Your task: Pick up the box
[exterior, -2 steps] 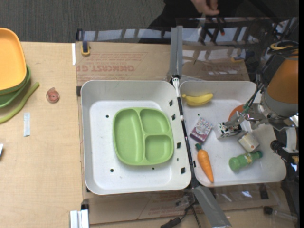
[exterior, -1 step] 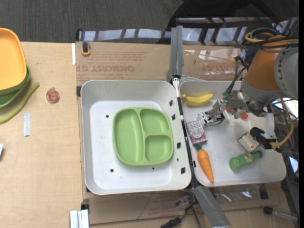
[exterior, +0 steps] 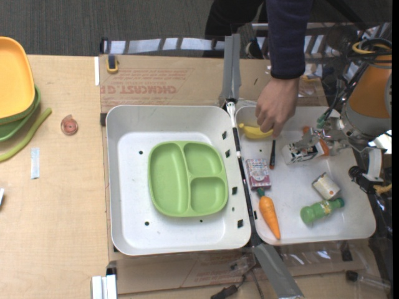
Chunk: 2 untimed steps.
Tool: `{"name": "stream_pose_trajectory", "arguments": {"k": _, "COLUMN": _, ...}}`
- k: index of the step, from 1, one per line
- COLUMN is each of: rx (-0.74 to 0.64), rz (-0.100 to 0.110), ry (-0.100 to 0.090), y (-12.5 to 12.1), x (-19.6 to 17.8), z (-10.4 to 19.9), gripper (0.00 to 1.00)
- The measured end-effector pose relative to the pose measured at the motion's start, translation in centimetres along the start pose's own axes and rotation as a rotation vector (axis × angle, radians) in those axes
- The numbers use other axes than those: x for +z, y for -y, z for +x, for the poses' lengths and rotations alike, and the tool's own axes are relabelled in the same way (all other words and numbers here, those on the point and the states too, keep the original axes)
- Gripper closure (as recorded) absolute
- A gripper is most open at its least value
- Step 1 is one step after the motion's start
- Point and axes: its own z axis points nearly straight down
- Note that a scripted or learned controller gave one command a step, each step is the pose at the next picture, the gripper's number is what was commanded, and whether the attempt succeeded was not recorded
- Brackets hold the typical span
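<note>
The box (exterior: 258, 172) is a small pink and white pack lying flat near the left wall of the right bin (exterior: 368, 229). My gripper (exterior: 303, 151) hangs low over the upper middle of that bin, to the right of the box and a little farther back, apart from it. Nothing shows in the gripper. The grey arm with its orange band (exterior: 376, 91) comes in from the right.
A person's hand (exterior: 275, 109) reaches into the right bin's back left corner, onto a yellow banana (exterior: 256, 131). A black pen (exterior: 272, 154), a carrot (exterior: 269, 217), a green bottle (exterior: 321, 210) and a small white can (exterior: 325, 185) lie around. The left bin holds a green divided plate (exterior: 187, 178).
</note>
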Motion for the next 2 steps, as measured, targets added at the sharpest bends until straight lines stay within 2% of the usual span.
{"name": "stream_pose_trajectory", "arguments": {"k": 1, "rx": 0.002, "rz": 0.027, "ry": 0.002, "y": 8.9, "x": -1.2, "z": -1.5, "gripper": 0.00}}
{"name": "stream_pose_trajectory", "arguments": {"k": 2, "rx": 0.003, "rz": 0.036, "ry": 0.002, "y": 9.8, "x": -4.1, "z": 5.0, "gripper": 0.00}}
